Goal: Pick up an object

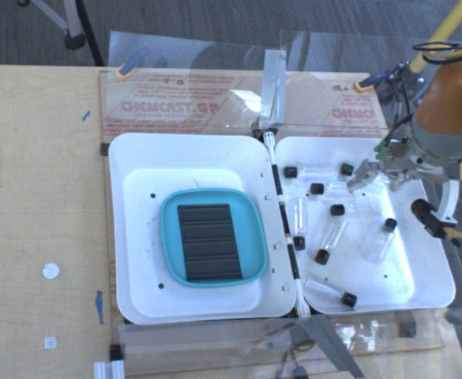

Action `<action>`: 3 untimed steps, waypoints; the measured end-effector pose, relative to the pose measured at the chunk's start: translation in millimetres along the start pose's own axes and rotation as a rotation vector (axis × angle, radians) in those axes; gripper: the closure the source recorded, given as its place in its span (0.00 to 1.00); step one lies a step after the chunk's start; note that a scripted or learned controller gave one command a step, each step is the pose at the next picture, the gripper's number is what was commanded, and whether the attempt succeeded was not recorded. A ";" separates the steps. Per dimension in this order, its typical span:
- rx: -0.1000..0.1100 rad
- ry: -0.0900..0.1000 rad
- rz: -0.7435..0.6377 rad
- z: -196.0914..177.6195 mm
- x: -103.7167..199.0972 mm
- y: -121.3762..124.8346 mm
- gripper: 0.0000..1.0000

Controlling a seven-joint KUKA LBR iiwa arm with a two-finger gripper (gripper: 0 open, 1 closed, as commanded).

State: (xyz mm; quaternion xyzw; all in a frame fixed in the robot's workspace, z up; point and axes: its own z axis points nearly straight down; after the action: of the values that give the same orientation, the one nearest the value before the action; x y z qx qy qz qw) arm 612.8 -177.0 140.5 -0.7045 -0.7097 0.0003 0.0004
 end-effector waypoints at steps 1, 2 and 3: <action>-0.005 0.002 -0.062 52.6 -23.3 48.4 0.00; -0.005 0.001 0.020 53.4 27.1 -1.5 0.00; -0.005 0.000 -0.071 52.8 44.1 -91.1 0.00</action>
State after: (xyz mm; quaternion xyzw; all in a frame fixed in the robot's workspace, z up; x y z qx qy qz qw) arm 521.4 -133.5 87.8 -0.6789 -0.7343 -0.0017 -0.0012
